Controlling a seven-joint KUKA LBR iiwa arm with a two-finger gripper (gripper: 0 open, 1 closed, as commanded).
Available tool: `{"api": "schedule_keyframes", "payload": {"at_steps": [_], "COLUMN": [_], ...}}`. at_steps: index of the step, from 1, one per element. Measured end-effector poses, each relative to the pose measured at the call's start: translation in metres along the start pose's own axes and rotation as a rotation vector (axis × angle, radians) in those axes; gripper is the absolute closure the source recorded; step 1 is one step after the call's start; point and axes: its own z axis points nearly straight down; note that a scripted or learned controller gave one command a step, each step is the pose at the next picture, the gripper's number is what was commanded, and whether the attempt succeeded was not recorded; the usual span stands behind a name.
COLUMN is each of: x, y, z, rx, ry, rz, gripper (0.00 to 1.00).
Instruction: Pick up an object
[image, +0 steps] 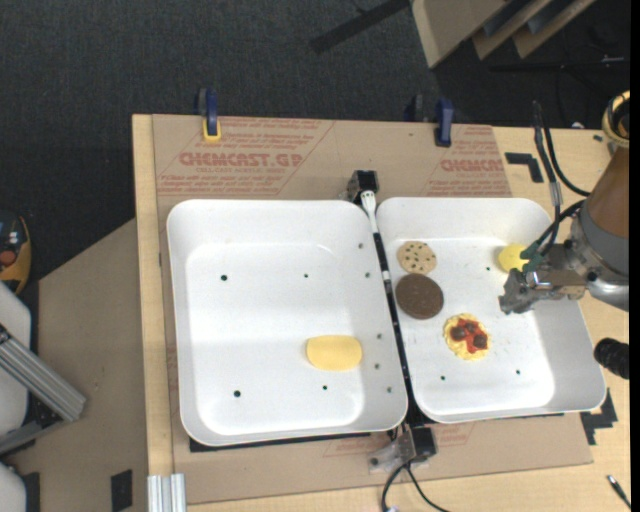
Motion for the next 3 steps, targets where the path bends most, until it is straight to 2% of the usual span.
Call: {"api": "schedule_keyframes", "payload": {"at_steps": [1, 2, 3], "x": [0.031, 0.047, 0.085], "y": [0.002, 0.000, 0.001], "z": [-0.175, -0.050, -0.194], "rx": [-0.030, 0.003, -0.027], "ry": [-0.005, -0.002, -0.003], "rz": [-0.002, 0.004, -0.001], "gripper": [1.00, 1.00, 1.00]}}
